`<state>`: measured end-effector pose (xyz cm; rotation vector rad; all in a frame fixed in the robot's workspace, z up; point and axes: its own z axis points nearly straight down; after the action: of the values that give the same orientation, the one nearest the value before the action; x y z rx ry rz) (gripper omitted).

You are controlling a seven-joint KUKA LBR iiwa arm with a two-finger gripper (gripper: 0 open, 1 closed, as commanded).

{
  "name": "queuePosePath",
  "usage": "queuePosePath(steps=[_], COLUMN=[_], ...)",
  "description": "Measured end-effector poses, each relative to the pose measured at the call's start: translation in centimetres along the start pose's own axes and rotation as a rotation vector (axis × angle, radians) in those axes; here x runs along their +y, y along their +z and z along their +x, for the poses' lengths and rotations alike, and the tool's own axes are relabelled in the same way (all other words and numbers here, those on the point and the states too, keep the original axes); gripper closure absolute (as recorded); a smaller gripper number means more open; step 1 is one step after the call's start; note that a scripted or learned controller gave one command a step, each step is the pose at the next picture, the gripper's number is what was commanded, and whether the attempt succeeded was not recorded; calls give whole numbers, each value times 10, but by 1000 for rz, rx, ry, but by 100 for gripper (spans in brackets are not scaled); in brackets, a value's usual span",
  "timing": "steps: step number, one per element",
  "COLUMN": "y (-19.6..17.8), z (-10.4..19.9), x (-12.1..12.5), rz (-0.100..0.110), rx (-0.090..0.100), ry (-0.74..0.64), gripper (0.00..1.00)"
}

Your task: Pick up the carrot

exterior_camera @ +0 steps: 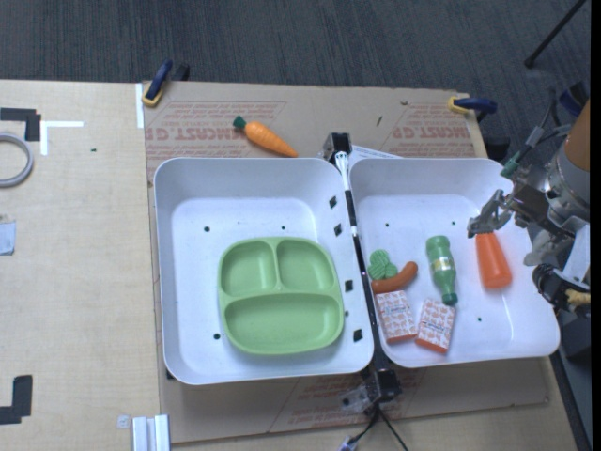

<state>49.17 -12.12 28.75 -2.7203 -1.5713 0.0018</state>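
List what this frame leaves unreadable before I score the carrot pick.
- Hand: blurred in the camera view, finger state unreadable.
- Arm: cut off by the right edge.
- Two small cartons: print too small to read.
- Carrot lies plainly visible behind the bins.

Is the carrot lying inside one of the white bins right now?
No, the carrot lies on the cardboard sheet behind the left bin, outside both bins.

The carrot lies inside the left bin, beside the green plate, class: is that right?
No. The camera view shows the carrot outside both bins, on the cardboard behind the left bin. The green plate does sit in that bin.
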Motion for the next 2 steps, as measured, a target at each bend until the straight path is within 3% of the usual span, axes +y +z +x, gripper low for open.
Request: queuePosePath(steps=[1, 2], y=[18, -87], z=[30, 5], x=[-33, 64], rz=[0, 0], rx=[0, -1], ry=[5, -83], gripper=[0, 0])
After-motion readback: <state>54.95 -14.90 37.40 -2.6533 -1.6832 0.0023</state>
